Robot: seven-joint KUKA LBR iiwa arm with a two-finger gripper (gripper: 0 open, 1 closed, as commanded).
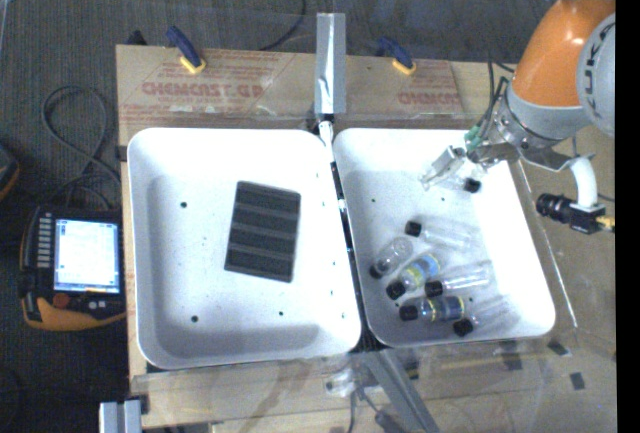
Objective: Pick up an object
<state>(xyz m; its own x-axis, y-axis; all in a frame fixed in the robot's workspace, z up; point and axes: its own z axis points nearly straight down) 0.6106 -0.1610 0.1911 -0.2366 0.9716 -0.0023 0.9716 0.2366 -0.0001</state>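
Note:
My gripper point(453, 175) hangs over the far part of the right bin point(535, 261), below the orange-banded wrist. Its two pale fingers point(437, 167) stand spread apart, open, with nothing between them. Several small clear bottles with black caps lie in the near half of that bin: one point(392, 257) at the left of the heap, one with a blue and yellow label point(421, 270), and another point(445, 308) near the front wall. A loose black cap point(412, 228) sits just beyond them. The bottles are well below and to the left of the gripper.
A black ribbed rectangular pad point(263, 230) lies flat in the middle of the left bin point(150, 251). A ridge point(340, 211) divides the two bins. Beyond them is a cardboard sheet point(230, 91) held by clamps, and a teach pendant point(75, 266) lies on the floor to the left.

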